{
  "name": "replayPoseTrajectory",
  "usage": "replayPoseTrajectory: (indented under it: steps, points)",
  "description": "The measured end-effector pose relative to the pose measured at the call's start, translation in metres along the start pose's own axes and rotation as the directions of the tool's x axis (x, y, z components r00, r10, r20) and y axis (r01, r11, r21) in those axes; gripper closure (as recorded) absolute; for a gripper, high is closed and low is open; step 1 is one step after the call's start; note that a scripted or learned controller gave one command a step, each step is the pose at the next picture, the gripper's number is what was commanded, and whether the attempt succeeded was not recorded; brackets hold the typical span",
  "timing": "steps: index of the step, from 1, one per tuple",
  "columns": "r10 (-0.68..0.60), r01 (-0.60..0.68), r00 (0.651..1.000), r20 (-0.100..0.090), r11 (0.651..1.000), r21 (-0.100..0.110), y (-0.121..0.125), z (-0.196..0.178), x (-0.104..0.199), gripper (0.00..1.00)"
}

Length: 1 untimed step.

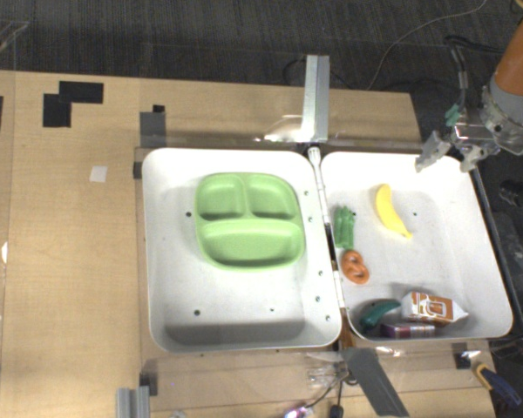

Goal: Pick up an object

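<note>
**Claw poised at the right bin's far corner, nothing in it**

On the pale wooden tabletop (61, 259) two shallow white bins sit side by side, touching along a shared middle edge. The left bin (170, 312) holds one thing: a green divided plate (248, 219) lying flat slightly toward 12 o'clock of the bin's middle, with two small compartments on its far side and one long compartment on its near side.

The right bin (479, 273) holds the loose objects. Hard against its 9 o'clock wall lies a small green item (343, 229), too blurred to name. Just toward 6 o'clock from it, close but apart, is an orange pretzel-shaped piece (356, 267). A yellow banana (390, 211) lies up toward 12 o'clock of the bin's centre, slanting from upper left to lower right, well apart from the others. Along the 6 o'clock wall a cluster rests together: a dark teal object (379, 311), a dark purple-tipped item (410, 327) beside it, and a small white and brown carton (431, 306) lying on its side, touching or nearly touching them.

The arm (519, 77) comes in at the bin's 2 o'clock corner, grey with its orange band showing. The claw (451, 149) hangs over the far right rim of the right bin, its two fingers spread apart with nothing between them, released. It is well apart from every object; the banana is the nearest, off toward 8 o'clock from it.
</note>
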<state>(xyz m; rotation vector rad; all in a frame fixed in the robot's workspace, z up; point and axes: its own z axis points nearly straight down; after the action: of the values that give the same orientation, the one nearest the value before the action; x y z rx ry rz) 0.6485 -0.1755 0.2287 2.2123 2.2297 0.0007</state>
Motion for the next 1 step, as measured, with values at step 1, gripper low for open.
replayPoseTrajectory:
  steps: [1]
  points:
    - [0.041,-0.041,0.999,0.0,0.999,-0.001,-0.0265,0.1353,0.0359,0.0]
